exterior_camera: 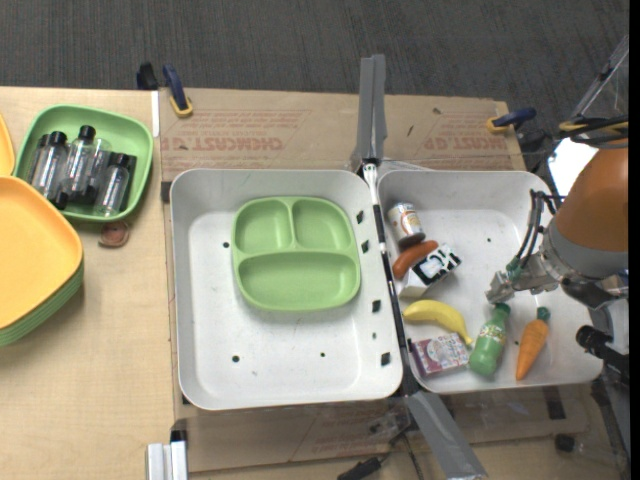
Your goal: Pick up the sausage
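The sausage, reddish-orange, lies at a slant near the left wall of the right bin, just below a small can and touching a black-and-white object. My gripper hangs over the right part of the same bin. It is well to the right of the sausage and a little lower in the view, just above the cap of a green bottle. Nothing shows in its grasp.
A banana, a pink packet and a carrot lie along the right bin's front. The left bin holds a green divided plate. Yellow plates and a green tray of bottles sit far left.
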Robot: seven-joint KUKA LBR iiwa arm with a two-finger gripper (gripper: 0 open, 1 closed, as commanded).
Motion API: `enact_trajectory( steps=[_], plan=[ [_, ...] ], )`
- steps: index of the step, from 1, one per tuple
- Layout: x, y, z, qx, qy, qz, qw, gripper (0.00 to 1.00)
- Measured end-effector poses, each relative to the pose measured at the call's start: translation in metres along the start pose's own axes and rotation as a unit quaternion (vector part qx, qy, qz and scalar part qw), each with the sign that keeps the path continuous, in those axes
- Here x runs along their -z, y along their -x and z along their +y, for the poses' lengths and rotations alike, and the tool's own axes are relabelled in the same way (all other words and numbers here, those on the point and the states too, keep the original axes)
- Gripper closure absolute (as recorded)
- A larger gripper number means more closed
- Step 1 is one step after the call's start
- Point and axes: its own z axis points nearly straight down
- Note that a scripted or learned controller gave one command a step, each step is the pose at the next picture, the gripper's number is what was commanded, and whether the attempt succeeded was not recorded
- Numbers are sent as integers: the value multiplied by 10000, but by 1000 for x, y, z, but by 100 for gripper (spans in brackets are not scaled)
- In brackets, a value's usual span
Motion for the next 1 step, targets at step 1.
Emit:
enact_trajectory(
  steps=[1],
  plan=[
    [-10,-23,-31,-603,-20,8,9982,100]
  ],
)
